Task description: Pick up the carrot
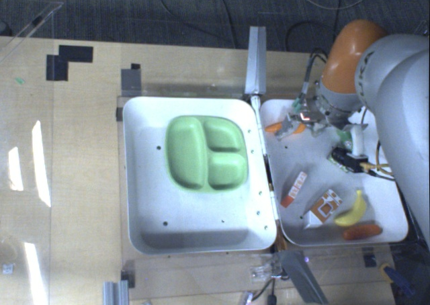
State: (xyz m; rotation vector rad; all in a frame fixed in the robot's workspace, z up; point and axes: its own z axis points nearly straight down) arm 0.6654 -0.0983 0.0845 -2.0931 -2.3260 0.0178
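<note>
The carrot [274,127], small and orange, lies in the far left corner of the right bin [386,230], close to the wall between the two bins. My gripper [295,121] is right over the carrot's right end, low in the bin, and covers part of it. The grey arm with its orange band reaches in from the upper right.
In the left bin [141,216] there is a green divided plate [205,152]. Toward the near side of the right bin lie a red and white packet [293,189], a small printed box [324,206], a banana [354,209] and a red sausage-like thing [363,231].
</note>
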